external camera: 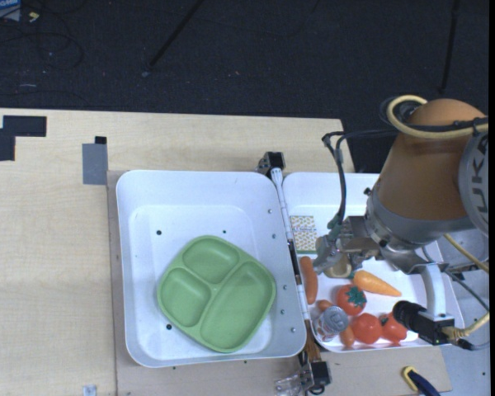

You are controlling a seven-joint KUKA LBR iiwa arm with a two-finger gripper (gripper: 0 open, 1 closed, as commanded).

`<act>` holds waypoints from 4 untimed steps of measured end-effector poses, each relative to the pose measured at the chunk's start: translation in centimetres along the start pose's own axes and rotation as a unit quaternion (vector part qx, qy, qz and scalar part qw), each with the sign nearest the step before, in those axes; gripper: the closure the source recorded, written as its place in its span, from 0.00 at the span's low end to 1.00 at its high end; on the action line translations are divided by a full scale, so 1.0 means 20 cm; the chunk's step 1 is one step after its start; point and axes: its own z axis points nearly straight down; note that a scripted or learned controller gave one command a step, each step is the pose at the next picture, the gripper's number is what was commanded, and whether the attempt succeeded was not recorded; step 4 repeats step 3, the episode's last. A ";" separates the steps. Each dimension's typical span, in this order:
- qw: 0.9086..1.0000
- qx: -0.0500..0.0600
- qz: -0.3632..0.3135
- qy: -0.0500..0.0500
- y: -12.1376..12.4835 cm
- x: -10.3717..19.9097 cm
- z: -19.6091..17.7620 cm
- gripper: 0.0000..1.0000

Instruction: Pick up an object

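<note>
My gripper [334, 256] hangs low over the left half of the right bin [313, 190], under the grey and orange wrist. Just left of it an orange sausage-shaped toy [309, 279] lies along the bin's left wall. An orange carrot [376, 284] lies to the gripper's right. In front of it sits a red tomato with a green top [351, 299]. Nearer the front wall are a greyish clear piece [333, 320] and red toy pieces [371, 328]. The arm hides the bin's right part.
The left bin [140, 213] holds a green three-part plate [216, 294]. A patterned card [304, 231] lies in the right bin behind the gripper. A black clamp [272, 163] sits at the top of the wall between the bins. Bare bench lies left.
</note>
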 end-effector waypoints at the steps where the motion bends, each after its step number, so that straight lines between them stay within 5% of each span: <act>1: 1.000 0.000 0.000 0.000 0.00 0.01 0.00 1.00; 4: 1.000 0.000 0.000 0.000 0.00 0.06 -0.01 1.00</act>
